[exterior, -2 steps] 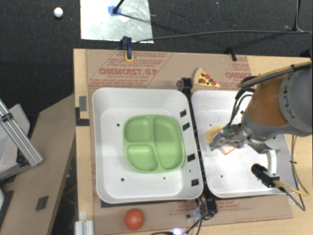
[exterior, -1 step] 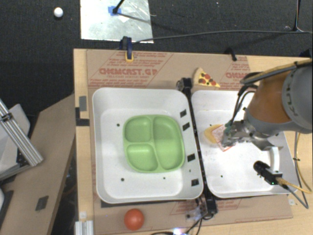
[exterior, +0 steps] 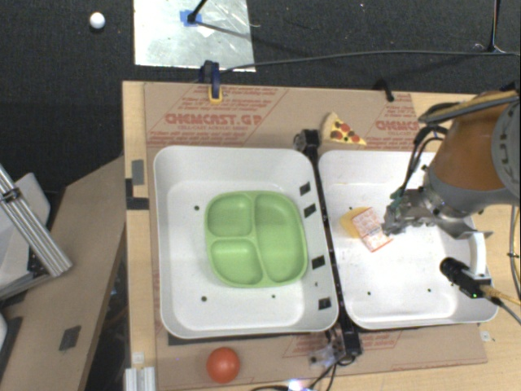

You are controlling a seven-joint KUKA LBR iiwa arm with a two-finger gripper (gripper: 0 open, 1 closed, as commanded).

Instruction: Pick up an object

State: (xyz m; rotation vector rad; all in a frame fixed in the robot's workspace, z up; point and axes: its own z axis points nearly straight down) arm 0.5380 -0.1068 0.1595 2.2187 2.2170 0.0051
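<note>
We see a brown board (exterior: 244, 112) with red lettering lying on a bench against a black background, and two shallow white bins on it side by side. The left bin (exterior: 175, 177) holds a green divided plate (exterior: 255, 239). Above the board, at the upper left of the frame, lies a silvery sheet (exterior: 163, 23), with a small white ball (exterior: 97, 20) to its left. A toy pizza slice (exterior: 343, 129) sits on the board just above the right bin (exterior: 407, 300), and an orange-red ball (exterior: 222, 364) lies near the lower edge of the frame. In the right bin we find a yellow and pink object (exterior: 365, 226), left of centre. The gripper (exterior: 396, 217) hangs just to its right, touching or nearly so; we cannot tell how it is set.
</note>
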